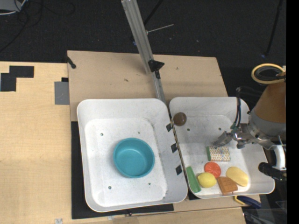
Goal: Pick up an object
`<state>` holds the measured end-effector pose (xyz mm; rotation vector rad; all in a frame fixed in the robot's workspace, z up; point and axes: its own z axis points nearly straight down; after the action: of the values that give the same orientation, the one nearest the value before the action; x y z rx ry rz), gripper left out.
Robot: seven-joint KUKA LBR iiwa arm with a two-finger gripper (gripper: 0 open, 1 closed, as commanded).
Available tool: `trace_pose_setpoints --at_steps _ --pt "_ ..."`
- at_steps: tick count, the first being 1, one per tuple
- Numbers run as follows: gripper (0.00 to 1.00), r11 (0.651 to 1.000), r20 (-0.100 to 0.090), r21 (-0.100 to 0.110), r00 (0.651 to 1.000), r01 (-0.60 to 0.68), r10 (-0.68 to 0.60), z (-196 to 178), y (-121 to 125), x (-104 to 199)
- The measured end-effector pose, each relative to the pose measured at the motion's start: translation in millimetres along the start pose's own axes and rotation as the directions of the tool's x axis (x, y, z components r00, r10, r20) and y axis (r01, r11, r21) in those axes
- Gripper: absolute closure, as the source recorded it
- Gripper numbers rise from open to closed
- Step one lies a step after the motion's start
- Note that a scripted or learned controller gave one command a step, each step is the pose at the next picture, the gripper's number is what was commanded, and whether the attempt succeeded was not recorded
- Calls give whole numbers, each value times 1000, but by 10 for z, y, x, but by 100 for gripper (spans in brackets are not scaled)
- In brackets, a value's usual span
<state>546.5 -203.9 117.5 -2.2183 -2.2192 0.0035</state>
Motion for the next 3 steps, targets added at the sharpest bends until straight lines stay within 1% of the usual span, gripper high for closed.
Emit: trace_pose_setpoints --at_steps 1,2,3 --pt "0 1000 1 -8 1000 1 -1 244 19 10" --pt "100 1000 4 -12 1000 0 0 125 24 -8" --pt "100 1000 2 -8 1000 1 0 -386 74 84"
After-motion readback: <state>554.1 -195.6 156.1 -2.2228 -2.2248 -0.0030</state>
